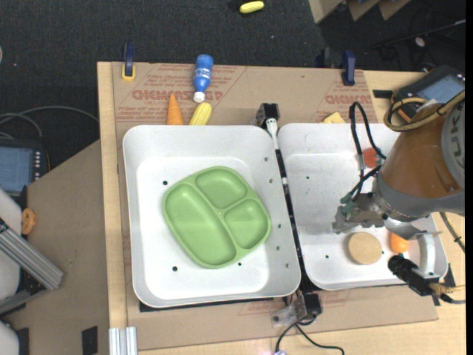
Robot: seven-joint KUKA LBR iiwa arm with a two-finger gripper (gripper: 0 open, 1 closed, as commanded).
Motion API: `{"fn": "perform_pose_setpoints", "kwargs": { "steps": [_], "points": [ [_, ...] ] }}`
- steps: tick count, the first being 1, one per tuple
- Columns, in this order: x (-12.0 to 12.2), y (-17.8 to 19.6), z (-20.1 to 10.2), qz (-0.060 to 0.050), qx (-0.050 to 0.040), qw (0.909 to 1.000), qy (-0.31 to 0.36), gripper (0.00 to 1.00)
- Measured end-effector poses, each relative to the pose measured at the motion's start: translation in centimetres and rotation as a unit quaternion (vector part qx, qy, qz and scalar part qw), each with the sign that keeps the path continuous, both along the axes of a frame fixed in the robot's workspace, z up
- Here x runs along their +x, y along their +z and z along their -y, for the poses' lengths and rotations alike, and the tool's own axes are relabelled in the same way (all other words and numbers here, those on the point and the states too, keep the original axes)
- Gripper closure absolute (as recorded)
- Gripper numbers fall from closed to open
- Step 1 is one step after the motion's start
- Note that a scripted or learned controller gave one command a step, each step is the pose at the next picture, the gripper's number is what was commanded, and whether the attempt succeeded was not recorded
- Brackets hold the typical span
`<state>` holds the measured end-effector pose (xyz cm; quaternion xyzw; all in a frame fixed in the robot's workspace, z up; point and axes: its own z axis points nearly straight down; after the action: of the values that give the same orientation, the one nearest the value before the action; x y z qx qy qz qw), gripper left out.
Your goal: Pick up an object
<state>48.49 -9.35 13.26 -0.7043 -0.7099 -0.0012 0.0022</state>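
A green three-compartment plate (216, 215) lies in the left bin (148, 154). In the right bin (318, 168) a round tan disc (363, 248) rests near the front, with an orange piece (398, 242) just to its right. A small red-orange object (368, 156) peeks out behind the arm further back. My gripper (353, 217) hangs low over the right bin, just above and left of the tan disc; the wrist hides most of it.
Behind the bins on the cardboard lie a blue-and-white bottle (202, 76), an orange carrot-like piece (174, 110) and a yellow corn-like piece (201, 113). A yellow wedge (335, 117) sits behind the right bin. A yellow object (252, 7) lies on the floor.
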Motion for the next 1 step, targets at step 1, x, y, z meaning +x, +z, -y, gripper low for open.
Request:
{"fn": "perform_pose_setpoints", "kwargs": {
  "steps": [1],
  "points": [
    [-0.57,1.45,-0.07,0.002,-0.0026,1.0000,-0.004,1.00]
  ]
}}
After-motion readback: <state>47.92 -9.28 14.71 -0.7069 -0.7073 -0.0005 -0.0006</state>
